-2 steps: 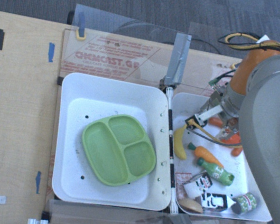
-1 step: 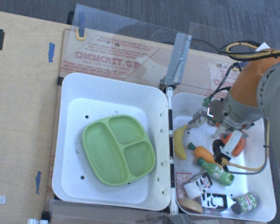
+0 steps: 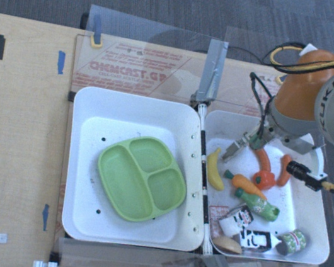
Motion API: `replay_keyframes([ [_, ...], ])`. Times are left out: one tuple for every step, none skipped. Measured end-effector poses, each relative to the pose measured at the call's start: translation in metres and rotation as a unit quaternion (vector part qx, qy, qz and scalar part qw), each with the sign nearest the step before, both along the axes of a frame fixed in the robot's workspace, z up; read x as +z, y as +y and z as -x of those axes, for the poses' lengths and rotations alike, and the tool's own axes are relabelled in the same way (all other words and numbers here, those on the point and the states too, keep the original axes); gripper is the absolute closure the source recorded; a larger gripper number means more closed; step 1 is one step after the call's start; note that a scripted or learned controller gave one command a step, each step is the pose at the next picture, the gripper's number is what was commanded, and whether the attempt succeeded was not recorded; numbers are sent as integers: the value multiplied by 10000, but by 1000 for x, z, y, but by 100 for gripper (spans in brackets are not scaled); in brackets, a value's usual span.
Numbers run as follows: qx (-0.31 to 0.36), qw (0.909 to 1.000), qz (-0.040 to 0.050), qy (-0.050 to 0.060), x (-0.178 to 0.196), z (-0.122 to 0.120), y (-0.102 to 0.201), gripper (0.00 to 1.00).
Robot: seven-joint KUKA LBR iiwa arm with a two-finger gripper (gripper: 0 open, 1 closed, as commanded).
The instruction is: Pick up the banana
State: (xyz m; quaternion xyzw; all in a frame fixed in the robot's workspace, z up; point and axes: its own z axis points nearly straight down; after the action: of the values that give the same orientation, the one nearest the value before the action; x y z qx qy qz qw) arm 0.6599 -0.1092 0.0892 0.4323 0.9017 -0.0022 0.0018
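Gripper (image 3: pixel 239 147) low, just beside banana (image 3: pixel 214 170)

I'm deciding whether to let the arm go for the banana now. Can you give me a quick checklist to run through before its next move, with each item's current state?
1. Banana in view, against the left wall of the right bin: ok.
2. Top of the banana uncovered: ok.
3. Gripper near the banana, just up and right of it: ok.
4. Gripper centred over the banana: not ok, offset.
5. Carrot apart from the banana: ok, a small gap.
6. Room beside the bin wall: cannot tell.
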Motion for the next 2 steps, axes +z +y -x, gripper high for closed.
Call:
replay_keyframes([
  [-1601,9871,-37,-54,0,32,1,0],
  [22,10000,-2,69,0,-6,1,0],
])
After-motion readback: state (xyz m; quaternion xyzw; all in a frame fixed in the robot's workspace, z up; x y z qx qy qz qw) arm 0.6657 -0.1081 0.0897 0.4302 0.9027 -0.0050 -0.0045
